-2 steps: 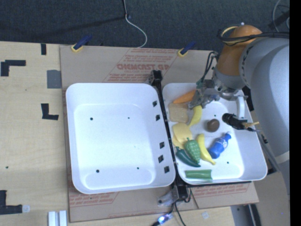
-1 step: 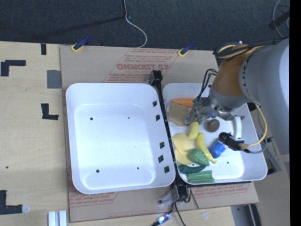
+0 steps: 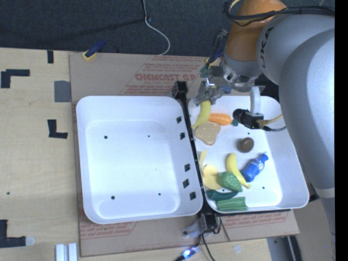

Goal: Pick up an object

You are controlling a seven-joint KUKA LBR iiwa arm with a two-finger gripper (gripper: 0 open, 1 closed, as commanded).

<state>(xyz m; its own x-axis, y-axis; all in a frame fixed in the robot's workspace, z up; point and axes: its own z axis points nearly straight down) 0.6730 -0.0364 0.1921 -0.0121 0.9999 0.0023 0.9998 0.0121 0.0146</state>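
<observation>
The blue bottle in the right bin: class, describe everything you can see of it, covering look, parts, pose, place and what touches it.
The blue bottle is a small toy, plastic by its look, with a blue body and a white cap at its upper right end. It lies on its side, slanted, on the floor of the right bin, toward the near right part. Its lower left end meets a yellow banana. Nothing grips it.

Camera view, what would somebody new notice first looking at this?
The big grey arm with its orange band fills the right side, its hand low over the far end of the right bin. That bin holds a bright jumble of toy food: a carrot, a yellow banana and a blue bottle. Beside it, the left bin shows plain white floor.
</observation>
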